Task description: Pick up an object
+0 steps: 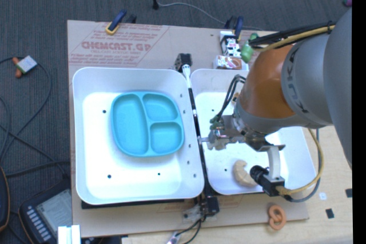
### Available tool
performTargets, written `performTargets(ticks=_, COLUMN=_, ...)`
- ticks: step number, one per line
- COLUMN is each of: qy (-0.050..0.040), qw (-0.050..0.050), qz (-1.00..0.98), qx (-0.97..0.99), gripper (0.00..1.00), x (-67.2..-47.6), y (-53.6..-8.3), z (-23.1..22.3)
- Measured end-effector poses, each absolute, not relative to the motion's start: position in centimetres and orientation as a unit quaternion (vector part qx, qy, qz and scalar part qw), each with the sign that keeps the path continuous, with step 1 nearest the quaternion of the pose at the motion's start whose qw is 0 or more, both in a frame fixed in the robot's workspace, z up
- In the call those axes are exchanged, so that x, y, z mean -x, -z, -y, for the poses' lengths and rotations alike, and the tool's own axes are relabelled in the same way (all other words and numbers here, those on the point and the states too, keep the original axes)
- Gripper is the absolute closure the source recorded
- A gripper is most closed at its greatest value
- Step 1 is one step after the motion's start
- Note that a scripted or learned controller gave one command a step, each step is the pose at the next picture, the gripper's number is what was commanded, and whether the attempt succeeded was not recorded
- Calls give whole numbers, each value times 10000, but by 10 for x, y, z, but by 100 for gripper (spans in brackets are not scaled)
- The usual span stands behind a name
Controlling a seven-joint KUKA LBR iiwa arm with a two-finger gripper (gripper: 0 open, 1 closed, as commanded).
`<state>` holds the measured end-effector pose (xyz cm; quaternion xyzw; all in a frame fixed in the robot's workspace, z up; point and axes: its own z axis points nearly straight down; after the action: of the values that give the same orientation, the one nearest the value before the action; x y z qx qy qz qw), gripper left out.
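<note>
Croissant (242, 173) lies at lower centre of the right bin (297, 177), near its front wall. Gripper (220, 135) sits above it, low at the bin's left side; grip state cannot be determined. Left bin (97, 180) holds a blue divided plate (147, 124), centred

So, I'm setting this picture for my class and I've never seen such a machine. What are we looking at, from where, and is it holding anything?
One camera looks down at a slant on a bench. The big grey and orange shape reaching in from the right is a robot arm. Two shallow white bins sit side by side. The left bin holds a blue divided plate. The right bin holds a small pale curved object. The arm's pincer hangs over the right bin's left side; whether it holds anything, I cannot tell.
</note>
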<state>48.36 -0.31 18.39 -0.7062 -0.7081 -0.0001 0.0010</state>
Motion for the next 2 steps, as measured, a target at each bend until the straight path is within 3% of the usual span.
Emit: performTargets(ticks=2, qy=2, qw=8, qz=7080, qx=7062, gripper=100, x=-484, y=-184, z=5)
